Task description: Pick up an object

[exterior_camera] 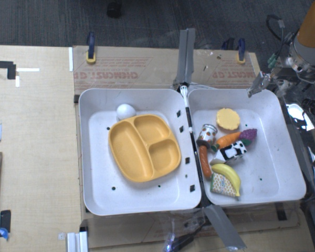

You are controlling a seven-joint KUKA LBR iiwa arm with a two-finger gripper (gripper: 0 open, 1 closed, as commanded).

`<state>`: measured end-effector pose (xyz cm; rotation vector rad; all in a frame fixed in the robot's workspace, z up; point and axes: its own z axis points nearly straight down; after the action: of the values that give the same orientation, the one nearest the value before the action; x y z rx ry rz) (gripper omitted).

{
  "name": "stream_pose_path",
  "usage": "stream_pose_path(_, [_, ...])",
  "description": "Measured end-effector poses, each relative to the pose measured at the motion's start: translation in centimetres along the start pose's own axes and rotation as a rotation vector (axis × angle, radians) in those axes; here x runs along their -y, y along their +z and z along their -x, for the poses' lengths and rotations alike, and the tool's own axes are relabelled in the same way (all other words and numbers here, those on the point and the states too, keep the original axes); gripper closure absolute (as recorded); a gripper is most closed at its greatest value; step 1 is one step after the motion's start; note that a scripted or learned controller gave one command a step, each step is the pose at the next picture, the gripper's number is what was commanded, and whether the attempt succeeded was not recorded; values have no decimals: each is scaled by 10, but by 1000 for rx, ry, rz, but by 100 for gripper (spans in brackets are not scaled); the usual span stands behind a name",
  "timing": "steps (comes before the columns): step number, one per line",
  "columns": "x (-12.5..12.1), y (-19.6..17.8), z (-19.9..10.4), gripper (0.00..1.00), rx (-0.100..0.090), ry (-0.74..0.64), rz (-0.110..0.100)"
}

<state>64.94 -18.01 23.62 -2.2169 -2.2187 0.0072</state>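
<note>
- Gripper (258, 84) hangs at the right bin's (289, 156) 1 o'clock corner, above the rim; nothing is between its fingers, and how wide they are I honestly can't tell.
- Pickable stuff is clumped around the bin's middle and 7 o'clock: cookie (228, 119), carrot (228, 139), can (207, 134), banana (228, 176).
- Guessing it's parked there before a try.
- Left bin (89, 156): yellow tray (144, 147), white ball (125, 111) at its 11 o'clock.

Toy foods (226, 151) clustered; right bin (273, 156)
</note>
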Motion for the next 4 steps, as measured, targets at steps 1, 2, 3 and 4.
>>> stream_pose_path(1, [-10,-6,-12,0,2,-32,3])
stream_pose_path(2, [-10,123,-28,0,0,-84,1])
stream_pose_path(3, [41,147,-65,0,0,-98,4])
stream_pose_path(4, [42,142,-63,100,0,-91,-1])
